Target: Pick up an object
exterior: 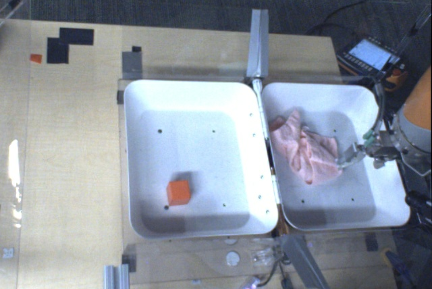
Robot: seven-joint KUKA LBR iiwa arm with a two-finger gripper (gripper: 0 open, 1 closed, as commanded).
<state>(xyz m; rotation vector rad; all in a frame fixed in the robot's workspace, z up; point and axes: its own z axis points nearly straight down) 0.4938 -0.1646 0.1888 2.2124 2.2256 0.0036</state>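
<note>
A crumpled pink cloth [304, 148] lies in the left half of the right bin [351, 213]. An orange block [179, 192] sits near the front of the left bin [202, 105]. My gripper [348, 156] reaches in from the right and hangs low over the right bin, its tip at the cloth's right edge. Whether it touches the cloth I cannot tell.
A metal divider rail [258, 51] runs between the bins at the back. A small screen device [370, 55] with cables lies off the bench at the back right. Black markers [66, 43] and a small orange tag [36, 59] lie on the wooden bench at the far left.
</note>
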